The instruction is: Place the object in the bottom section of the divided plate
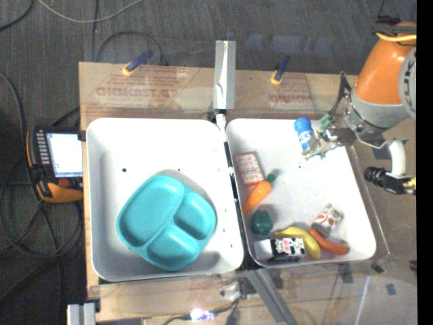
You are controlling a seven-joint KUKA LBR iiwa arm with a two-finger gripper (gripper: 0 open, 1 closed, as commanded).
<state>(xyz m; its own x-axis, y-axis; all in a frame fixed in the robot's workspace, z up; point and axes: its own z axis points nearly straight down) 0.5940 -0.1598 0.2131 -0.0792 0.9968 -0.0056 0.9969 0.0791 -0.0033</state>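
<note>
Camera view: one divided plate (168,223), two bins (101,181), end effector (323,141) grip impossible to tell.

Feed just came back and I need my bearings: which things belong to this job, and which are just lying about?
Job:
- teal plastic divided plate, left bin
- hand, at the right bin's top edge
- toys in the right bin, one to be picked: orange carrot, yellow banana

Lying about:
- handheld pendant with screen
- yellow-and-blue clamps

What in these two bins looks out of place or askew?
The divided plate sits rotated in the left bin, its sections at an angle to the walls. In the right bin, the small toys lie jumbled near the lower wall. Nothing looks spilled or damaged.
</note>
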